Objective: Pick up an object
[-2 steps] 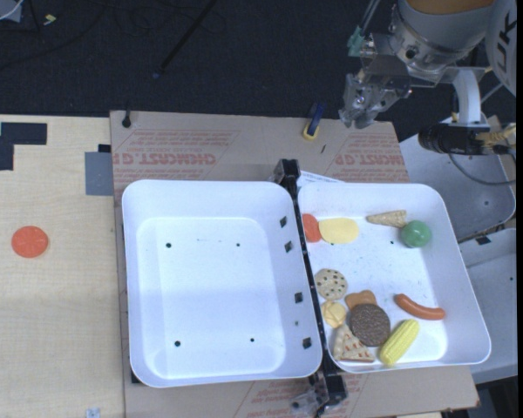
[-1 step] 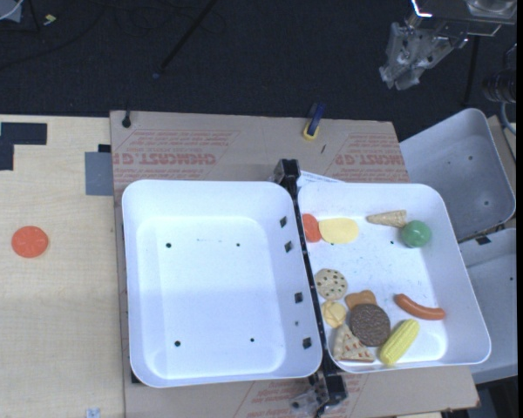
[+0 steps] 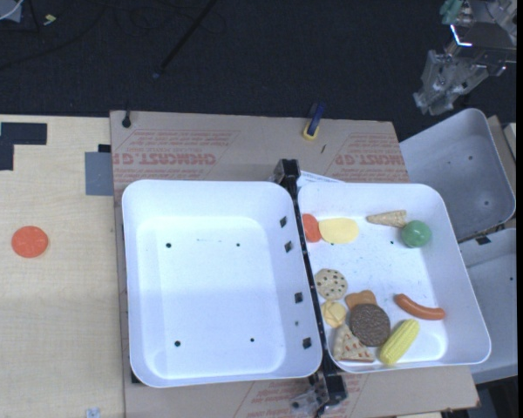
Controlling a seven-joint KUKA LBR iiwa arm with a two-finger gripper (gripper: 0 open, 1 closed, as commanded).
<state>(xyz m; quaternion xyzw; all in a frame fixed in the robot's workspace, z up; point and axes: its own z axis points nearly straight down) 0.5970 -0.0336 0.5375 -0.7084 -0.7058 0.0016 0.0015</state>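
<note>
**Pincer high at upper right, food pieces in the right bin**

- Pincer [image 3: 442, 90] sits at the top right of the camera view, over dark background, well apart from both bins. Nothing visible between its tips. Whether it is spread or pressed together: cannot tell, too small and cluttered.
- Two white bins side by side on the cardboard-covered surface [image 3: 209, 151]. Left bin [image 3: 144, 233] shows bare floor with a few small dark dots.
- Right bin [image 3: 458, 268] holds all the toy food.
- Upper row, left to right: orange-red round piece [image 3: 310, 227] against the inner wall, touching a yellow oval piece [image 3: 339, 230]; a tan wedge [image 3: 387, 219]; a green ball [image 3: 415, 233] just beside the wedge.
- Lower cluster: chocolate-chip cookie [image 3: 330, 283]; below it a small pale yellow piece [image 3: 335, 313]; a dark brown round cookie [image 3: 370, 324] lying on an orange-brown piece; a waffle-patterned wedge [image 3: 352, 348] at the near wall; a yellow corn cob [image 3: 399, 341] tilted, touching the dark cookie's right.
- A red-orange sausage [image 3: 419, 307] lies apart, right of the cluster, above the corn.
- Off the bins: blue-and-yellow clip [image 3: 314, 122] at the cardboard's far edge; orange disc [image 3: 30, 242] on the pale wood at left.
</note>
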